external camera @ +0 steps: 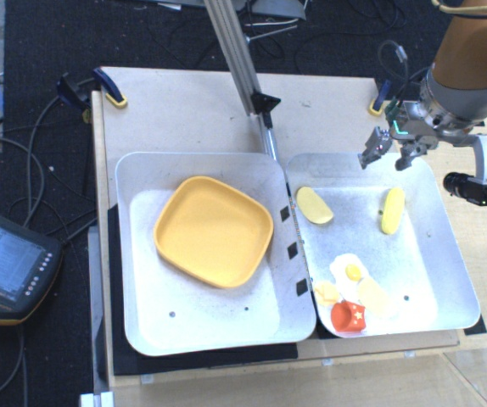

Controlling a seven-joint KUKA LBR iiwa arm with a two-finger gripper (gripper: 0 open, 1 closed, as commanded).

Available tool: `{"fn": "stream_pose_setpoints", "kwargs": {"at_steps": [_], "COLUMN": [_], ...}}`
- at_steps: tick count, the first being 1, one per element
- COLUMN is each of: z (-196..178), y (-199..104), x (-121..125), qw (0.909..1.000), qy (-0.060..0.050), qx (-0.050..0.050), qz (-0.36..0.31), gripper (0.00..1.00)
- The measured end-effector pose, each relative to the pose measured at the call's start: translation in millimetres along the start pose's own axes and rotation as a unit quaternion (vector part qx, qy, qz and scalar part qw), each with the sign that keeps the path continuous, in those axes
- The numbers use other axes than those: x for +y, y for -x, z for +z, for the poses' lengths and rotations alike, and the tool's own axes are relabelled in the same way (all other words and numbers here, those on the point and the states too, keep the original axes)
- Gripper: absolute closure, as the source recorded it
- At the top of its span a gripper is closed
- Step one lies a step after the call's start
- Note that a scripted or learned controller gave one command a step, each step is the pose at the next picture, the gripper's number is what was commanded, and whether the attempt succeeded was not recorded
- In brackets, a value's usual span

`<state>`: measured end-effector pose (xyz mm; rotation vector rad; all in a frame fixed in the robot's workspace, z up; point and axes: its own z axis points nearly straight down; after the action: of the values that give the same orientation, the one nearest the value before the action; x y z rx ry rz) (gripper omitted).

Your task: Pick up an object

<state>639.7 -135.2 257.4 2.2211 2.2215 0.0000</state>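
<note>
The right bin (430,253) holds a yellow potato-like piece (315,205) near its left wall and a yellow banana-shaped piece (392,210) further right. Near its front edge lie a fried egg (349,270), a pale yellow slice (374,296) and a red piece (347,316). My gripper (388,154) hangs above the bin's back edge, up and slightly left of the banana-shaped piece. Its two dark fingers stand apart and open, with nothing between them.
A large yellow square plate (214,230) fills the middle of the left bin (142,312). A slanted metal pole (239,53) rises from the divider between the bins. Clamps sit at the bench's back corners. A teach pendant (6,265) lies off the bench at left.
</note>
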Motion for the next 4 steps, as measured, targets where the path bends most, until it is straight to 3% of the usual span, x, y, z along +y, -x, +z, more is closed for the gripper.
{"fn": "stream_pose_setpoints", "kwargs": {"at_steps": [1,4], "z": [0.0,160.5], "y": [0.0,0.6], "x": [0.0,0.6], "qw": [1.0000,1.0000], "qy": [0.000,-0.003], "qx": [0.000,0.000], "qz": [0.000,0.000], "gripper": [0.00,0.00]}}
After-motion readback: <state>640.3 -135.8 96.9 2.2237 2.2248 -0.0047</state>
